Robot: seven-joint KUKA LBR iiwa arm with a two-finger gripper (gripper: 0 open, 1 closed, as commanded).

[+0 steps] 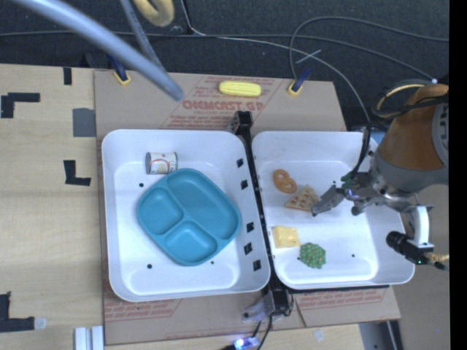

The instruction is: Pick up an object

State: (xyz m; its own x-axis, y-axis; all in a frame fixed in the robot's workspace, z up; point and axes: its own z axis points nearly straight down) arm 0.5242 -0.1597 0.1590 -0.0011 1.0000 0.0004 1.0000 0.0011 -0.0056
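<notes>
Gripper (337, 200) hangs low over the right bin (365, 268), fingers spread and holding nothing (two dark prongs show apart). Just left of it lies a cracker (301, 197), with a pretzel (284, 180) beyond. Below-left sit a yellow block (285, 236) and a green lump (312, 254). Far left, a blue tray (188, 215).

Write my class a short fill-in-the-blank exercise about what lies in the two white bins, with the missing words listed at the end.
1. The blue divided plate lies in the ____ bin.
2. The small can lies on its side just ____ the plate in the picture.
3. In the right bin, the green broccoli piece lies beside a ____ cheese block.
4. The gripper reaches toward the cracker, close to the brown ____.

Missing words: left; above; yellow; pretzel
</notes>
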